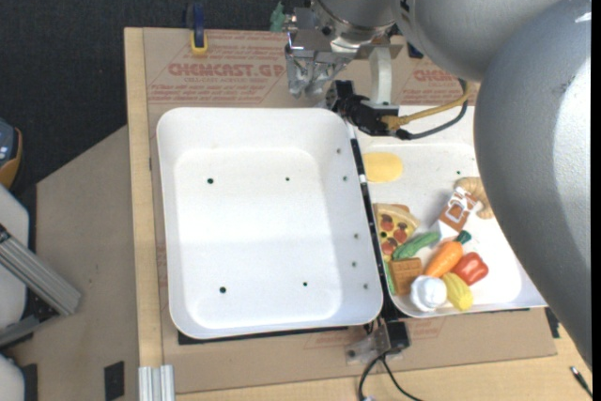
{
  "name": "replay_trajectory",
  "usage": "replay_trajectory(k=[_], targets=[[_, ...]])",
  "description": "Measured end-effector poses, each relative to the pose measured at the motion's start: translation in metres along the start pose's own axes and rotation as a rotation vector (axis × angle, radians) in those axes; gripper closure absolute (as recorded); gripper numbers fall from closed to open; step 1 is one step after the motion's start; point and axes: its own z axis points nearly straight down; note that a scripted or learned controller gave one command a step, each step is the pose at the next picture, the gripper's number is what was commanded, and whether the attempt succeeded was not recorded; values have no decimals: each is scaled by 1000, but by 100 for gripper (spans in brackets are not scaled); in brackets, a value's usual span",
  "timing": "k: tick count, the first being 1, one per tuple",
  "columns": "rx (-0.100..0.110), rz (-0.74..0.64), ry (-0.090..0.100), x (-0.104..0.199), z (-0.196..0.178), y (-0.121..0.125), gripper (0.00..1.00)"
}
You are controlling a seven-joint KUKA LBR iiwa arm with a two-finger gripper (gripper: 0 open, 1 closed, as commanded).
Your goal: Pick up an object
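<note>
My gripper (307, 78) hangs over the cardboard just behind the back rim of the left bin (254, 230), near the divide between the two bins. Nothing shows in it. The right bin (423, 155) holds the objects: a flat yellow oval (383, 167) at the back, a pizza slice (394, 223), a green vegetable (415, 245), an orange carrot (443, 256), a red pepper (471, 269), a yellow piece (458, 293), a white bottle (427, 292), a brown square (406, 273) and a brown-and-white carton (454, 211). The arm hides the right part of that bin.
The bins rest on a cardboard sheet (235, 66) with red lettering. A blue-and-yellow clamp (197, 28) sits at its back left edge. A black clip (394, 333) and cable lie at the front between the bins.
</note>
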Motion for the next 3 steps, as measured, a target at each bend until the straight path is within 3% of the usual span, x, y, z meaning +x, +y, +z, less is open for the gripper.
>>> replay_trajectory(k=[1,3], targets=[[2,-1,0,76,68,-4,100],[-10,2,0,73,41,-1,100]])
